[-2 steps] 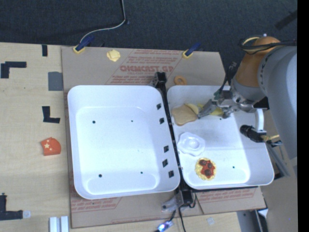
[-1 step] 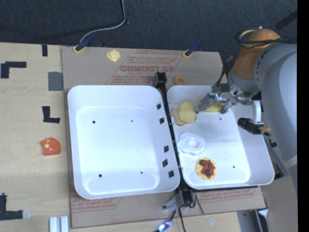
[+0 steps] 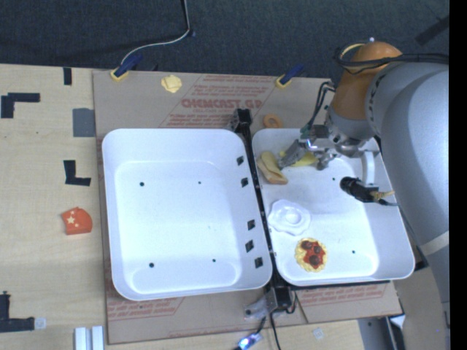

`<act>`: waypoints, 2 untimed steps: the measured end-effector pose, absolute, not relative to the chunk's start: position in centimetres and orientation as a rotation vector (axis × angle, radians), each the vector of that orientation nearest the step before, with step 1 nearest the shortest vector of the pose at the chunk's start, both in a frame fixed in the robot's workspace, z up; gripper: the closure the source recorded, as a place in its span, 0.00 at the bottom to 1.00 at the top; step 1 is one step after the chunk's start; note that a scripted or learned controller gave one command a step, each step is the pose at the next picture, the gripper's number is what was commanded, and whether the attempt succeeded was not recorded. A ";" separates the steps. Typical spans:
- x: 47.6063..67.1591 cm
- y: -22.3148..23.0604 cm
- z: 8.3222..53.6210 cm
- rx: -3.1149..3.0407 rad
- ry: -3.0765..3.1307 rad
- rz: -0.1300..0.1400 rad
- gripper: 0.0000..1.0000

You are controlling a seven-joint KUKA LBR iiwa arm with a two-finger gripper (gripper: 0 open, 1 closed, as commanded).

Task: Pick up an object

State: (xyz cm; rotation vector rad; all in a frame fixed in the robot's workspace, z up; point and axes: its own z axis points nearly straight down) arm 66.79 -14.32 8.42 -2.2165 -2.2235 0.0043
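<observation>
White plastic makes up both shallow bins, which sit side by side on a sheet of brown cardboard (image 3: pixel 211 104) laid over the pale bench (image 3: pixel 44 181). The left bin (image 3: pixel 175 217) touches the right bin (image 3: pixel 365 232) along a seam fitted with small black clips.

The grey arm (image 3: pixel 408 137) comes in from the right, its orange band (image 3: pixel 357 86) above the wrist, and the gripper (image 3: pixel 298 154) hangs low over the far part of the right bin. I cannot tell whether the gripper is open, closed or grasping anything. A scrap of yellow shows just under it, but it is too small to identify.

Three things lie in the right bin. A yellow banana (image 3: pixel 271 169) rests near the seam at the far left, just beside the gripper. A white fried egg (image 3: pixel 288 217) lies nearer the camera, also close to the seam. A small round pizza (image 3: pixel 311 254) with red topping sits just beyond the egg, toward the near rim.

Outside the bins, a tan ring (image 3: pixel 271 121) lies on the cardboard just past the right bin's far edge, a yellow lump (image 3: pixel 171 84) sits on the cardboard's far side, and a red-orange piece (image 3: pixel 76 221) rests on the bench, well apart to the left.
</observation>
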 end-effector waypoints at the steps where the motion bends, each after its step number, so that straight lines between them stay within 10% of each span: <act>1: 66.8 -17.2 8.5 -2.221 -2.221 0.003 0.00; 2: 66.9 -14.2 8.7 -2.224 -2.226 0.003 0.00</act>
